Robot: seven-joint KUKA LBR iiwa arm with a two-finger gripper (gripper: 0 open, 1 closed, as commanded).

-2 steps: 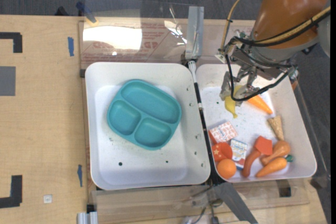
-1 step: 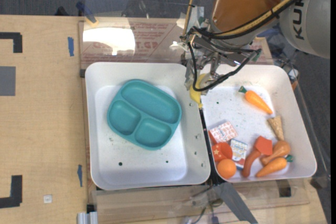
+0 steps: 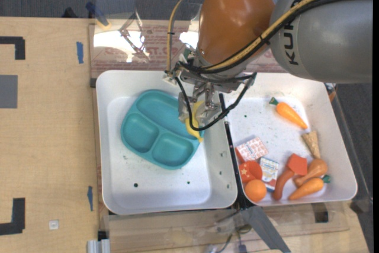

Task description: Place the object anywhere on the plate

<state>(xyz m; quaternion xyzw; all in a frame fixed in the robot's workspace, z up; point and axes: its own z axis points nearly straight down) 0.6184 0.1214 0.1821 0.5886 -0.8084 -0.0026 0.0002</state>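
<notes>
At mid-frame the gripper (image 3: pixel 200 117) hung over the teal plate (image 3: pixel 157 136)'s right rim, pinching a yellow object (image 3: pixel 193 127); the placing step seemingly needed only lowering and release.

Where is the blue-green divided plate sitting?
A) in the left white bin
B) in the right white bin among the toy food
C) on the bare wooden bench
A: the plate lies on the floor of the left bin, beside the gripper.
</notes>
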